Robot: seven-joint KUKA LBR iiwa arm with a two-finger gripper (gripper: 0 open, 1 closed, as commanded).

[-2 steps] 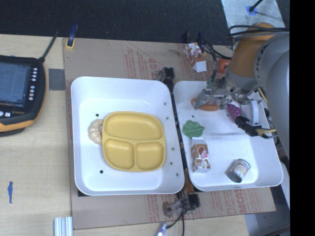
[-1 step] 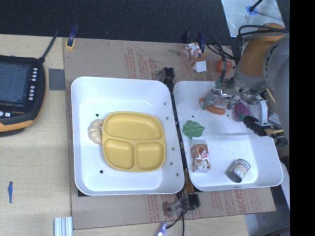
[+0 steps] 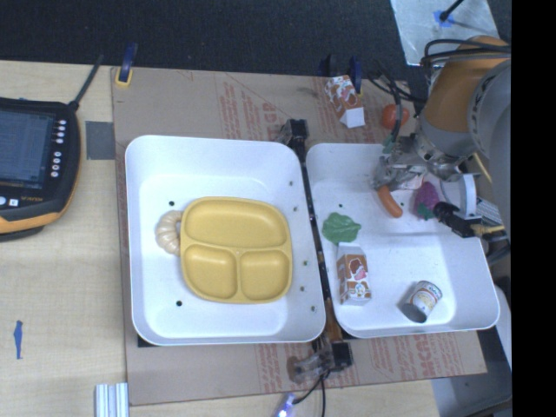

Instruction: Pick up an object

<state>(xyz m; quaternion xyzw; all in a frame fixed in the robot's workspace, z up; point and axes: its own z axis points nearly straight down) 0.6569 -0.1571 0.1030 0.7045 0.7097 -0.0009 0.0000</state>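
In the right bin (image 3: 382,320) lie an orange carrot-like piece (image 3: 390,201), a purple toy (image 3: 426,197), a green leaf (image 3: 340,228), a small brown-and-white carton (image 3: 353,277) and a tin can on its side (image 3: 421,301). My gripper (image 3: 398,174) hangs low over the bin's far right part, just above the orange piece and left of the purple toy. The grey arm with its orange band (image 3: 456,85) comes in from the right. The left bin (image 3: 148,302) holds a yellow divided plate (image 3: 234,248) with a beige pastry-like item (image 3: 167,231) at its left edge.
A small carton (image 3: 344,99) and an orange object (image 3: 393,115) lie on the cardboard behind the right bin. A tablet-like pendant (image 3: 30,163) sits on the bench at far left. Black clamps (image 3: 295,131) stand between the bins.
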